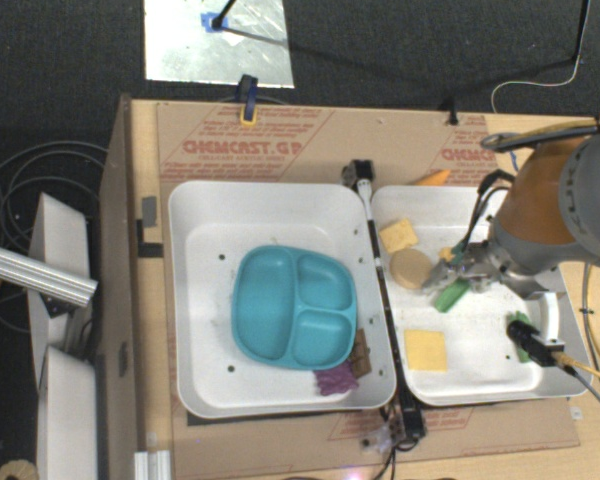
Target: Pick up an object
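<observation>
Likely target: green block point(451, 296), centre-right of frame, lying tilted in the right bin point(480, 388). Pincer point(467, 268) sits right over its upper end, touching or nearly so; width can't be told from this angle, nothing visibly held. The block looks small, stiff and light (probably foam or plastic, so slight slip risk); best taken across its short sides, mid-length.

Just left of it: tan round disc point(412, 268), with a yellow wedge point(398, 235) above that. Yellow square point(426, 349) lies lower in the same bin, and a dark green tool point(526, 338) sits near the right wall.

Left bin point(210, 218) holds a teal divided plate point(294, 306), with a purple lump point(332, 379) and a brown piece point(360, 356) at its lower right edge. Both bins sit on the cardboard-covered worktop point(280, 138).
</observation>
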Action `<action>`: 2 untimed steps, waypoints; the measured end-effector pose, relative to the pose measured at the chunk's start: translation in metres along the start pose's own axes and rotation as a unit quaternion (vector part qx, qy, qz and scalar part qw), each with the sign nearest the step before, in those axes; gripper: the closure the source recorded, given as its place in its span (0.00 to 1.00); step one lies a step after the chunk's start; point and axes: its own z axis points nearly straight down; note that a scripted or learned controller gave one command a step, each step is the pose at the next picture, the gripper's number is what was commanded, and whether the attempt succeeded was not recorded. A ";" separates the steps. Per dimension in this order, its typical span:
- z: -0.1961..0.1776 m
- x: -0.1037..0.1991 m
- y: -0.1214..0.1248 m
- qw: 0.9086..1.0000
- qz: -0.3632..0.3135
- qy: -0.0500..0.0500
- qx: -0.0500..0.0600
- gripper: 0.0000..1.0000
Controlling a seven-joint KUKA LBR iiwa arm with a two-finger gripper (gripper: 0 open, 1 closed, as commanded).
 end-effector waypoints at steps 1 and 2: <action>-0.010 0.000 -0.002 1.000 0.000 0.001 0.001 1.00; -0.105 0.068 0.013 1.000 -0.003 0.001 -0.002 1.00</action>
